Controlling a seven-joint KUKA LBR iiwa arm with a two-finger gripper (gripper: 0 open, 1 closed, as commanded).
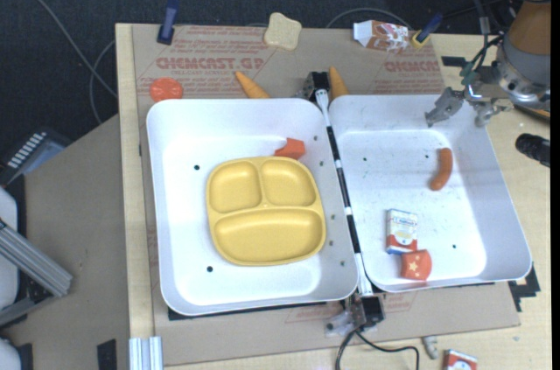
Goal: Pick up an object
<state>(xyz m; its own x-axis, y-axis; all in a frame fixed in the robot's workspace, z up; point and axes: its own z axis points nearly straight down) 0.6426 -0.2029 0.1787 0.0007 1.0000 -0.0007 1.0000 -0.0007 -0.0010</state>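
The right bin (490, 211) holds an orange-brown sausage (441, 168) near its far right, a small white and red carton (402, 230) near the front, and a red strawberry-like toy (416, 265) touching the carton's front side. My gripper (458, 112) hangs over the far rim of that bin, up and to the right of the sausage. It is open, with nothing between its two fingers (436, 112). The left bin (175, 185) holds a yellow divided plate (264, 209) and a small orange piece (290, 149) by the plate's far edge.
On the cardboard behind the bins lie a bread-slice toy (283, 30), a carrot (251, 85), an orange disc (164, 88), a blue clip (167, 20), a crumpled wrapper (382, 34) and another orange piece (337, 82). A black clamp (318, 86) sits at the seam between the bins.
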